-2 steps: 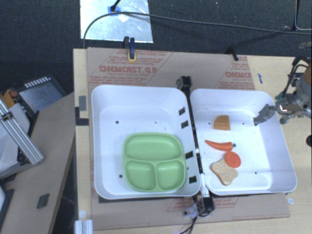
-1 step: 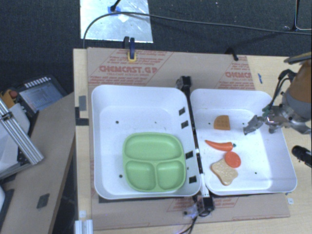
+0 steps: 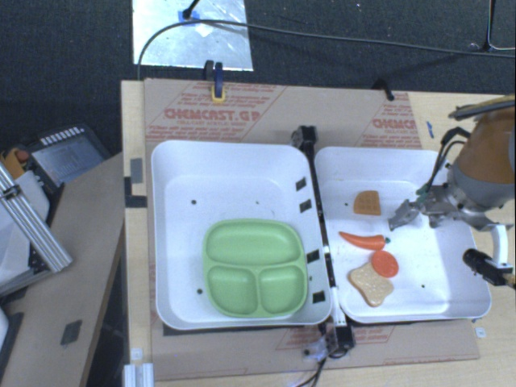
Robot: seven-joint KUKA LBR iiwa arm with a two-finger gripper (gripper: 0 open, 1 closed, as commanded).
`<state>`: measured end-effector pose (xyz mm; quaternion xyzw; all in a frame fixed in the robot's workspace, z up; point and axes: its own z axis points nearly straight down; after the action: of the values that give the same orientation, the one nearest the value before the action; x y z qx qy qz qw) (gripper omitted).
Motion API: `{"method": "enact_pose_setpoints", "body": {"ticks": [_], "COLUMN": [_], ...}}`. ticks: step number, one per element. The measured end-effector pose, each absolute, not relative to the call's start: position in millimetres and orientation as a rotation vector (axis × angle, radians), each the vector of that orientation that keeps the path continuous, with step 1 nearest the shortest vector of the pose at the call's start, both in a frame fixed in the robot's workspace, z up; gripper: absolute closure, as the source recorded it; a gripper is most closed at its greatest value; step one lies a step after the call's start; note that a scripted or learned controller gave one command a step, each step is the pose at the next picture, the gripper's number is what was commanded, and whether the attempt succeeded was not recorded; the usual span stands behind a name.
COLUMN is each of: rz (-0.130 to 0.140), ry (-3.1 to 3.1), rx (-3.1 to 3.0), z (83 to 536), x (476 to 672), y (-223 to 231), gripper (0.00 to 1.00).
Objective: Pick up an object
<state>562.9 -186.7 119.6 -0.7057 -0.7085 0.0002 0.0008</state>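
The right bin (image 3: 419, 164) holds several toy foods. A brown toast square (image 3: 367, 203) lies toward the back, and a red-orange chili pepper (image 3: 363, 239) sits in the middle. A round red tomato slice (image 3: 384, 264) touches a tan bread slice (image 3: 371, 285) near the front. My gripper (image 3: 403, 214) reaches in from the right and hangs low over the bin floor, just right of the toast and above the pepper's right tip. Nothing shows in its grasp.
The left bin (image 3: 185, 176) holds a green three-compartment plate (image 3: 254, 266) at its front. A black divider (image 3: 316, 216) runs between the bins. Cardboard (image 3: 234, 107) lies under both bins, and a grey device (image 3: 64, 158) stands at the far left.
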Motion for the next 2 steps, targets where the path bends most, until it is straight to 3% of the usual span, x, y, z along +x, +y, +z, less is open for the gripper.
{"method": "enact_pose_setpoints", "body": {"ticks": [1,2], "rz": [-0.003,-0.004], "ry": [-2.229,-2.228], "rx": [-2.22,-2.222], "z": [133,177], "x": [564.2,562.3], "y": [-188,-190], "gripper": [1.0,1.0]}}
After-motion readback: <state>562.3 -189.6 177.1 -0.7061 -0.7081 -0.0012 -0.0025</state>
